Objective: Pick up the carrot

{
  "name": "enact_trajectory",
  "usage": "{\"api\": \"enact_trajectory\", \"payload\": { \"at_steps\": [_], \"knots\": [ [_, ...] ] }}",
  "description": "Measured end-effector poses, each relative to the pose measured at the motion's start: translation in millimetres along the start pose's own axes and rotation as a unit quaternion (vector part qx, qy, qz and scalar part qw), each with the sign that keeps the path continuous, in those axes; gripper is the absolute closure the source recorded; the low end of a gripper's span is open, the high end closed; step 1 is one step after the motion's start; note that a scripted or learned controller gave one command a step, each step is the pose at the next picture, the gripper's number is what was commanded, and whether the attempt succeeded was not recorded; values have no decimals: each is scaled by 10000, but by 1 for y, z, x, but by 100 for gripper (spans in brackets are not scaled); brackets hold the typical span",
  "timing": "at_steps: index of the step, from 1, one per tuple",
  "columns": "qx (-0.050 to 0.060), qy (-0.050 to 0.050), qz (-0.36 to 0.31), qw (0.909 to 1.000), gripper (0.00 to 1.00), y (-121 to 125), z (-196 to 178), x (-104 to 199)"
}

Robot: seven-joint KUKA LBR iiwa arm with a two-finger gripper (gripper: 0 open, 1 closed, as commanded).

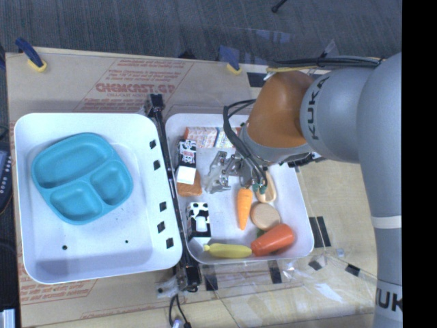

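Two shallow white bins side by side on the cardboard-covered surface (102, 80). Left bin (41, 251): a blue divided plate (80, 176) in its upper half, three compartments, nothing in them. Right bin (300, 203): crowded. The carrot (244, 207) lies near the middle of this bin, roughly upright in the frame, thick end toward the top, tip pointing down. All else placed from the carrot: just right of it and touching or nearly so, a round tan piece (265, 216), like a bun or potato; below-right, a red-orange vegetable (274, 238) against the bin's lower wall; below, a yellow banana-shaped item (228, 251) along the bottom edge; left, a small black-and-white carton (199, 219); upper left, an orange block with a white top (187, 180) and another black-and-white box (187, 154); farther above, printed packets (202, 137) by the top wall. The pincer (229, 173) sits just above the carrot's thick end, metal parts down in the bin, nothing visibly between its fingers; how far it is spread cannot be told, the linkage and cables blur together here. The arm's orange band (276, 108) covers the bin's upper right corner.
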State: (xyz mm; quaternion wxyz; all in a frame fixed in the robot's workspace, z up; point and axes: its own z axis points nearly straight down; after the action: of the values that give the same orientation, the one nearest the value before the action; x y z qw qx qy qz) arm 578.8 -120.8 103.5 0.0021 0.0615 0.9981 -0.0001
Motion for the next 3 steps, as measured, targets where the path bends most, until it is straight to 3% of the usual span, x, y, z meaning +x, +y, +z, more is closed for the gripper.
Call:
{"api": "enact_trajectory", "payload": {
  "at_steps": [1,2,3],
  "knots": [
    [-1,3,-2,10000,0,0,0,0],
    [9,-91,-504,9987,0,-56,6,89],
    [4,-66,-545,9985,100,-55,-3,89]
  ]
}}
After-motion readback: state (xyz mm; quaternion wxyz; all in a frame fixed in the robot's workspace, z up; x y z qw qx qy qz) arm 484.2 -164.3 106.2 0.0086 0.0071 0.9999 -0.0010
